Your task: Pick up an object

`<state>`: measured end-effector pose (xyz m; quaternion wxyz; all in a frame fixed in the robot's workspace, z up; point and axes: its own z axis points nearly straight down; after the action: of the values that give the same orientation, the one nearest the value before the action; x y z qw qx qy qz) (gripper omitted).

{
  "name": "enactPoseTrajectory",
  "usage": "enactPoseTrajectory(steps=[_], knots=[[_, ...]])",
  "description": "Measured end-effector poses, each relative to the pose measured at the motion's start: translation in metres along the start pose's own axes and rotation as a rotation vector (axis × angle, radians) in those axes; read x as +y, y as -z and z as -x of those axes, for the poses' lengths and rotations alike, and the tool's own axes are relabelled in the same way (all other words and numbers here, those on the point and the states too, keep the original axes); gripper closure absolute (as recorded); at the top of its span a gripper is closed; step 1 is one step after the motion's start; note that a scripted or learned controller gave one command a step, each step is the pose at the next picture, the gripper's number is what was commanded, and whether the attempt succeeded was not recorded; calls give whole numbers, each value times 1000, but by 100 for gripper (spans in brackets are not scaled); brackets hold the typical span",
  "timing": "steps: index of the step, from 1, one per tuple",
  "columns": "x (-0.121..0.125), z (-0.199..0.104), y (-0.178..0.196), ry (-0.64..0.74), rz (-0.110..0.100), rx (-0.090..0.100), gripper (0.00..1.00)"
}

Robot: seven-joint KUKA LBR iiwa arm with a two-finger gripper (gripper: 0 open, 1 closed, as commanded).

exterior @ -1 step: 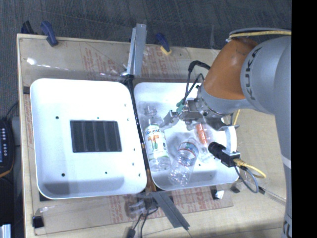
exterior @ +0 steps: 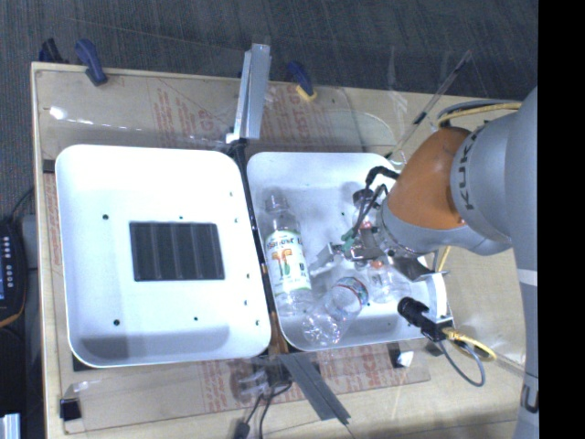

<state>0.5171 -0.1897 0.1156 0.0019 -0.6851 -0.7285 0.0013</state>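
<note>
The right bin (exterior: 311, 167) holds several clear plastic bottles. One bottle with a white label bearing orange and green print (exterior: 285, 259) lies along the bin's left side. Another clear bottle (exterior: 349, 295) lies near the bin's front, with more crumpled clear plastic (exterior: 315, 326) beside it. My gripper (exterior: 358, 245) is low inside the right bin, right of the labelled bottle and just above the clear bottle. Its fingers are lost among wrist hardware and clear plastic. The grey arm with its orange band (exterior: 430, 186) reaches in from the right.
The left bin (exterior: 91, 181) has a dark ribbed rectangle (exterior: 176, 251) on its floor. A metal divider bar (exterior: 251, 90) stands at the back between the bins. Blue clamps (exterior: 91, 62) hold the back of the bench. Cables (exterior: 462, 346) trail at the front right.
</note>
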Motion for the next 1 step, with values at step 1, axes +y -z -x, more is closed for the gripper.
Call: enactPoseTrajectory(steps=[1], knots=[[-9, -10, -16, -52, 25, -27, 0]])
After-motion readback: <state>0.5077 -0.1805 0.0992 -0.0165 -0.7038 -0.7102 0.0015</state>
